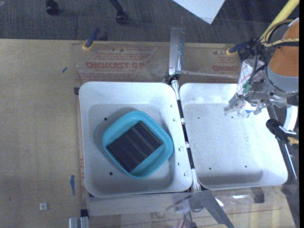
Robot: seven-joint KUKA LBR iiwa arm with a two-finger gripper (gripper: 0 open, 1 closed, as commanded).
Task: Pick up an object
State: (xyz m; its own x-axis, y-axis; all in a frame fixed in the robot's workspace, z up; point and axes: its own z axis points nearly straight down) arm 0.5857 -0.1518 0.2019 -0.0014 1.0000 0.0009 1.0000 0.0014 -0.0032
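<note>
The teal container (137,143) sits tilted in the left bin (90,99), long axis upper-right to lower-left; gripper (243,106) over the right bin (228,175); its state I cannot tell.

A light blue tray (137,144) with rounded corners and a raised rim lies flat in the left bin (90,99), turned at a slant to the bin's walls. Its inner floor is dark and ridged. It sits well away from the gripper (241,106), which is over the other bin.
</note>
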